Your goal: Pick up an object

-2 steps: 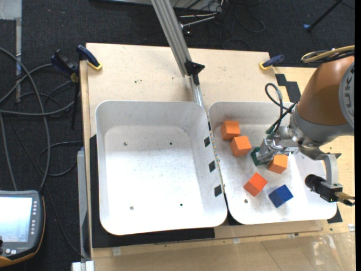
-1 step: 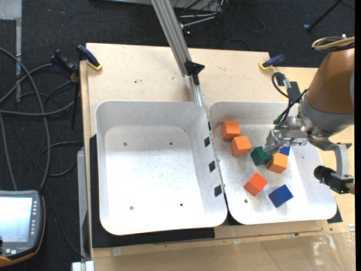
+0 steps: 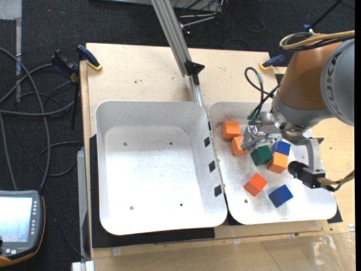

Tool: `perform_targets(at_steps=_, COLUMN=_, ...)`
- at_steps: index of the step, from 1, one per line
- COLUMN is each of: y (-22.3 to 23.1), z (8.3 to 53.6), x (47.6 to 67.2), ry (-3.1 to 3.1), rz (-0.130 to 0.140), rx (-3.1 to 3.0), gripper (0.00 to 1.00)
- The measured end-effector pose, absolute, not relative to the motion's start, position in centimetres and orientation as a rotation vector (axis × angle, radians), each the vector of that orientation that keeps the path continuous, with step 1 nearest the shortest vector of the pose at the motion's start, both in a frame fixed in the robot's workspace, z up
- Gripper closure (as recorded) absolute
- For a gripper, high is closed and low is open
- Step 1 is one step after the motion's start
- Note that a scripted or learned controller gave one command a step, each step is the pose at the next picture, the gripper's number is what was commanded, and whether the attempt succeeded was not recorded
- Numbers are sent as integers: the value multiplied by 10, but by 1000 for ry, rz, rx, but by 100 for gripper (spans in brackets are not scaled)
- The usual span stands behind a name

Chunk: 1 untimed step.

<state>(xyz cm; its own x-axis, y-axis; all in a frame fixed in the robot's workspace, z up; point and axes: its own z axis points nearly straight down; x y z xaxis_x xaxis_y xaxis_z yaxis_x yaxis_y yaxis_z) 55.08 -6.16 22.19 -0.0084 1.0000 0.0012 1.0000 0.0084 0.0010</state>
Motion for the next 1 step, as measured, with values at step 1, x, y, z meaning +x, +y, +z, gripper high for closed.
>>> perform_targets(at_steps=1, y=-21, z=223, x=567, ry=-2230, rz=-3, rx=-2214, gripper=100)
